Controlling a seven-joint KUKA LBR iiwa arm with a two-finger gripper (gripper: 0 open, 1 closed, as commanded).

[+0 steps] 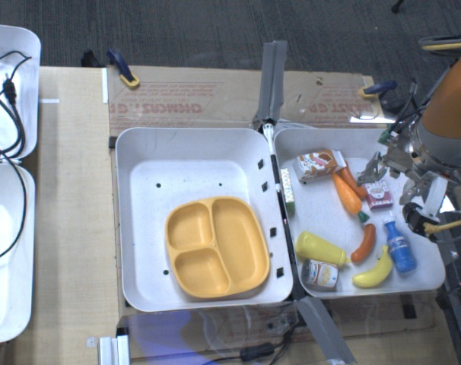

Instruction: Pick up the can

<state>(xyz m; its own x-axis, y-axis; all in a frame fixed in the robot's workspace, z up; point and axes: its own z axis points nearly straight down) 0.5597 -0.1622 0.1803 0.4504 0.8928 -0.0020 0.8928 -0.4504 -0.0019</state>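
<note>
Two bins share the tabletop (71,204); the can (320,274) lies on its side at the right bin's (436,276) near edge beside a mustard bottle (320,248), well apart from the end effector (402,185), whose opening I cannot tell.

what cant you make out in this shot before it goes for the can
- Can: label print too small to read in the camera view; it lies at the right bin's near edge, by the yellow bottle.
- Gripper: its tip is lost in cables and metal parts.
- Arm: cut off by the view's right edge.
- Red packet: partly covered by the gripper.
</note>
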